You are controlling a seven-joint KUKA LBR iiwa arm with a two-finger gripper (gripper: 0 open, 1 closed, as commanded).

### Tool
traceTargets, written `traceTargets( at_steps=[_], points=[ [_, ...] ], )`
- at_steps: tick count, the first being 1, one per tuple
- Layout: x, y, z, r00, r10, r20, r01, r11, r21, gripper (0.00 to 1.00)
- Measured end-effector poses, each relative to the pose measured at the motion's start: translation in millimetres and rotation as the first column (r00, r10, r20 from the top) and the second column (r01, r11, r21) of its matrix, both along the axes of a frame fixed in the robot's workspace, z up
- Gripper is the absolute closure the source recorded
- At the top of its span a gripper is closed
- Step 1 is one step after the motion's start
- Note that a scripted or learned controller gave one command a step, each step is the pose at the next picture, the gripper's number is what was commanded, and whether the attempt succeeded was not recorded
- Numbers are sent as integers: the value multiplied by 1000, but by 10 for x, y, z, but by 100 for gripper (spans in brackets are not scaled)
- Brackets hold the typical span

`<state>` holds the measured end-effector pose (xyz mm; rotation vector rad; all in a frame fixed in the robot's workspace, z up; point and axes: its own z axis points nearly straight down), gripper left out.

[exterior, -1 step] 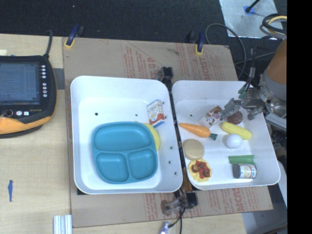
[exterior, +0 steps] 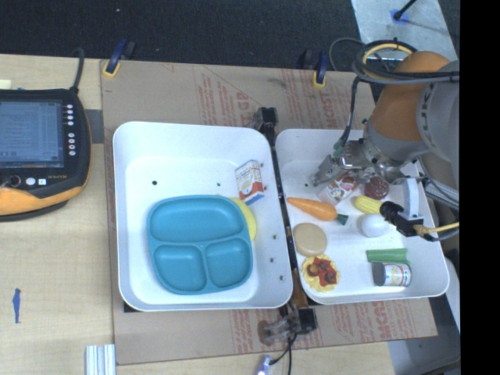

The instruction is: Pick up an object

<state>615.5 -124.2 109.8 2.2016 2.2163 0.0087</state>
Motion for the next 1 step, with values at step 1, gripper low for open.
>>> traceTargets(
  at_steps=[1],
  points=[
    [-378,58,-51,1000,-2,19,2,1000,-9,0]
  ],
)
